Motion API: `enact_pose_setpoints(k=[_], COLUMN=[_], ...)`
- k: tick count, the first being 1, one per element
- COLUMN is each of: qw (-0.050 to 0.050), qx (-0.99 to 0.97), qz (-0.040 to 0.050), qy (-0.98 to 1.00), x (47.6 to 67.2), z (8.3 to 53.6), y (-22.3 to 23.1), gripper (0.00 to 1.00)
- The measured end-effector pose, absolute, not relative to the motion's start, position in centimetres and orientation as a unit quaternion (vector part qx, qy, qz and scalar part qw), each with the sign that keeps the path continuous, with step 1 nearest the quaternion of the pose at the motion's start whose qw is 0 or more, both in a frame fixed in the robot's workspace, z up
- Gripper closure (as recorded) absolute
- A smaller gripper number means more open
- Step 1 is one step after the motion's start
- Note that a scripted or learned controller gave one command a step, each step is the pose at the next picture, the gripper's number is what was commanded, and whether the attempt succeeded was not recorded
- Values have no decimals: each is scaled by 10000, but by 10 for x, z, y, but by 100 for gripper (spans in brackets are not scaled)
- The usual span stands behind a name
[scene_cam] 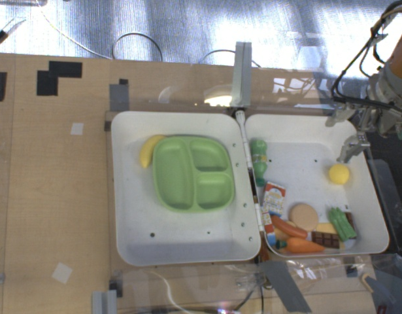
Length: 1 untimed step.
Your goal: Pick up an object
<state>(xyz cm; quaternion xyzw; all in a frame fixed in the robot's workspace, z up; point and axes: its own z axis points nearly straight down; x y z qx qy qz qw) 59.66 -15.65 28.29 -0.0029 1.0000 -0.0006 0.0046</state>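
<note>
My gripper (346, 134) hangs over the far right corner of the right bin (299, 156), open, with nothing between its two grey fingers (353, 149). A yellow lemon (339, 174) lies just in front of the nearer finger, apart from it. Along the right bin's front lie a small printed carton (274, 198), a tan round disc (304, 215), a red sausage (289, 227), a carrot (304, 245), a chocolate bar (326, 239) and a green ridged piece (342, 224). A green toy (257, 150) rests against the divider.
The left bin (132, 234) holds a green divided plate (191, 173) with a banana (147, 150) tucked at its far left edge. A grey post (242, 70) rises behind the bins' shared wall. Black cables (357, 64) loop beside the arm.
</note>
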Motion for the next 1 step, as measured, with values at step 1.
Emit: enact_pose_setpoints(k=[1], qw=[-20], qx=[-268], qz=[12], qy=[9996], x=[605], z=[148], y=[-193], gripper=[0])
